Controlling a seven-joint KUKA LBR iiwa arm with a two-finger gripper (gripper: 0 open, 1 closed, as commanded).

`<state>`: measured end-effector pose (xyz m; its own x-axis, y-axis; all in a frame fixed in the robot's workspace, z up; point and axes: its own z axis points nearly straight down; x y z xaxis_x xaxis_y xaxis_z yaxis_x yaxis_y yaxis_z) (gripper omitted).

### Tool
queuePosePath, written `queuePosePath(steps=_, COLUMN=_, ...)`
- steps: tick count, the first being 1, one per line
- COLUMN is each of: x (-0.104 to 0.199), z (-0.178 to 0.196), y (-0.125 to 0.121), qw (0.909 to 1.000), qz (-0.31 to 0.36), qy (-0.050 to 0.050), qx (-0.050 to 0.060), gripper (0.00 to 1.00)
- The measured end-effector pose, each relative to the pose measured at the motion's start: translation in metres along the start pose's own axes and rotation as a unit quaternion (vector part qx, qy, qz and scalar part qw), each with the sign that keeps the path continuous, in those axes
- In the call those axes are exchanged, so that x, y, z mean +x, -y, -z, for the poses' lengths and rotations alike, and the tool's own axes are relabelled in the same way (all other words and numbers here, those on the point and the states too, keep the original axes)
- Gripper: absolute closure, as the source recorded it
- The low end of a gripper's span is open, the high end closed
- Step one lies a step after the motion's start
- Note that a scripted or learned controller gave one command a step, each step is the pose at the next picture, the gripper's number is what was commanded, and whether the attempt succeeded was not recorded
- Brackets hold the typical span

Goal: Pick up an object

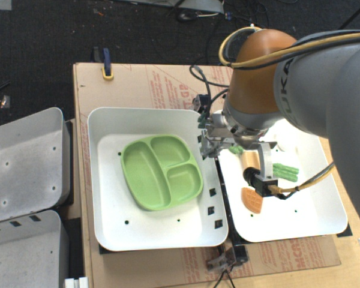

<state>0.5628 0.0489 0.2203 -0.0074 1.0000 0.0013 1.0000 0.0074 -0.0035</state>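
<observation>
A light green divided plate [162, 171] lies in the left bin [108, 221]. In the right bin [312, 221] there is a green ridged piece [285, 172], an orange piece [252, 200] and a tan piece [250, 159], with a small green bit [236, 150] close under the wrist. My gripper [211, 141] hangs low over the rims where the two bins meet, just right of the plate's edge. The orange-banded wrist hides most of it from above, and I see nothing held in it.
The grey arm covers the upper right of the right bin. A blue and yellow clamp [107, 65] sits at the cardboard base's far left corner. Grey metal trays [24, 161] lie to the left of the bench. Small black marks dot the left bin's right rim.
</observation>
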Motion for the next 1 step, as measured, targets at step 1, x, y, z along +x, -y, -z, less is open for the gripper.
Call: queuePosePath(steps=1, x=0.0468, z=0.0139, y=0.0106, qw=1.0000, qz=0.000, qy=0.000, qx=-0.002, gripper=1.00)
